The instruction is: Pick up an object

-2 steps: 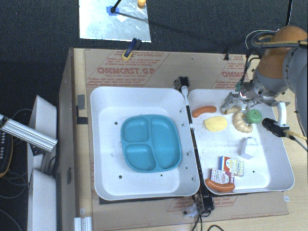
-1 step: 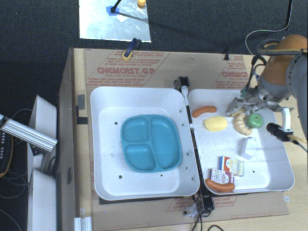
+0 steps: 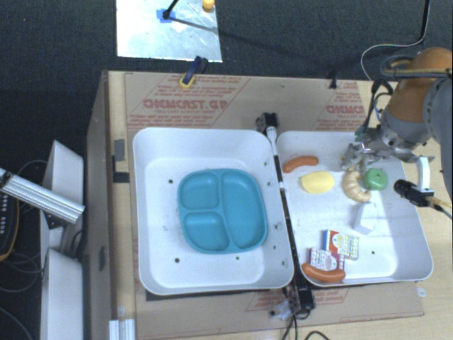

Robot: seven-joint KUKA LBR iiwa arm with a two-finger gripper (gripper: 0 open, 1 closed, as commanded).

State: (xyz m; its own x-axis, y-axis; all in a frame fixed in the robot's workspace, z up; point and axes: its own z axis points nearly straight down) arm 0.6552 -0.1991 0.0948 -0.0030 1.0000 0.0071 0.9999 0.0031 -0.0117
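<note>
Jaw state unclear, the grey arm's gripper [image 3: 362,156] is hovering above a green round toy [image 3: 375,180] and beige croissant [image 3: 354,187], near the right white bin's [image 3: 410,261] far edge on the cardboard-topped surface [image 3: 212,101].

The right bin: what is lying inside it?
Inside the right bin lie two sausages, a yellow lemon-like piece, a croissant, a green piece and two small cartons. The end effector covers part of the far corner.
</note>
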